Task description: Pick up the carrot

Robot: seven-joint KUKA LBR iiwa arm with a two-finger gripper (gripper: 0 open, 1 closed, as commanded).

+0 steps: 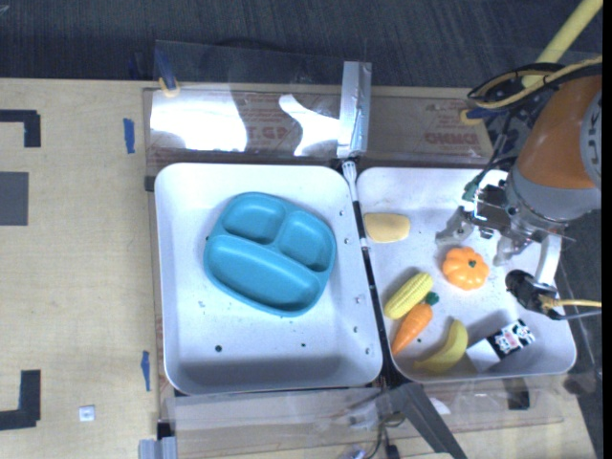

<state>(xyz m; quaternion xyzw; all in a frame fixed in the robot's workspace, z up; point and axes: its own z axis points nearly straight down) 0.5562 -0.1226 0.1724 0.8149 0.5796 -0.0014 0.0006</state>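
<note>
Your gripper (497,228) hangs with fingers spread and nothing between them, far right of the carrot (413,326), which touches the corn (408,294) and banana (446,347), so expect a crowded grasp to snag a neighbour instead.

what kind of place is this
Probably a robot lab test bench, not a kitchen: two white bins sit on a taped wooden table, holding toy food like a carrot, with a cabled robot arm reaching in.
</note>
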